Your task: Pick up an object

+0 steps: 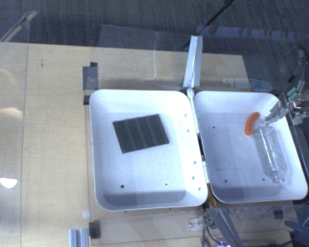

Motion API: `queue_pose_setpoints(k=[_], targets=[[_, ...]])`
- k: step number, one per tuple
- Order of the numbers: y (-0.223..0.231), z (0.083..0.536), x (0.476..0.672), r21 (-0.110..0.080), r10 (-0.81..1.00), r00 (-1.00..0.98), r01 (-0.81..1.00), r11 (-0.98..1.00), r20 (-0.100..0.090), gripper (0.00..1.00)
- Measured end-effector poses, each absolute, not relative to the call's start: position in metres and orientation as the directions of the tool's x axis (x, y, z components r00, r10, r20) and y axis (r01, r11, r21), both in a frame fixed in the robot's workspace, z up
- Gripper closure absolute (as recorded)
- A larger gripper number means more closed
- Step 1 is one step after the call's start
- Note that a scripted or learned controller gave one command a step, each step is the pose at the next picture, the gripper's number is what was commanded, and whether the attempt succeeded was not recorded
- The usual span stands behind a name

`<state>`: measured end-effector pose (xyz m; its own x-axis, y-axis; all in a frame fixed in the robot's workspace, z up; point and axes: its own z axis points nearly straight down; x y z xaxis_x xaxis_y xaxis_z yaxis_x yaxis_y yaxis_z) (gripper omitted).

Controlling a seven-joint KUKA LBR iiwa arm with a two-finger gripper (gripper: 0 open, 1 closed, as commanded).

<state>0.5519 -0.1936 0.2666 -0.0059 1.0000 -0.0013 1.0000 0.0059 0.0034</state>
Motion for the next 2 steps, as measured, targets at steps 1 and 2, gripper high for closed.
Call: queue_pose_setpoints(k=[1,2], targets=[[-0.187,0.209,0.599,0.003,0.997,-0.078,0.997,0.078,-0.001,0.00],[-0.161,0.136,0.617,0.003,0.964,-0.266,0.964,0.266,-0.001,0.00]])
